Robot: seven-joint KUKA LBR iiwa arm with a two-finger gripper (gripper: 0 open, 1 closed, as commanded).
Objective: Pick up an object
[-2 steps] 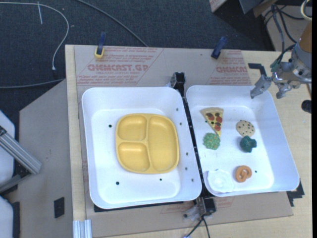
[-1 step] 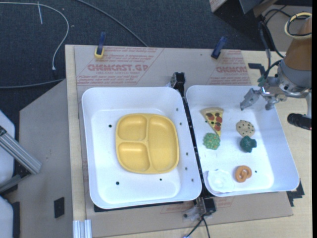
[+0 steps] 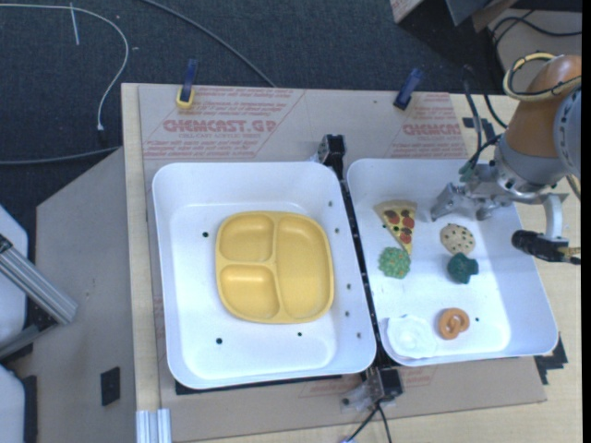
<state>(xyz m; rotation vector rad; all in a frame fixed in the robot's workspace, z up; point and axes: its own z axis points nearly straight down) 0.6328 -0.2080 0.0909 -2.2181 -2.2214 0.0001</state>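
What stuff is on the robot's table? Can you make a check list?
Surface: bench with left bin and right bin.
Job's things: pizza, cookie, two broccoli, pretzel, in right bin.
Clutter: yellow tray in left bin; white lid.
Grippers: gripper above right bin's far edge, holding nothing seen.
Cables: white cable on floor.
Surroundings: dark carpet, clamps.

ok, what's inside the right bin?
The right bin holds a pizza slice, cookie, two green broccoli pieces, a pretzel and a white lid-like piece. The gripper hides the floor beneath it.
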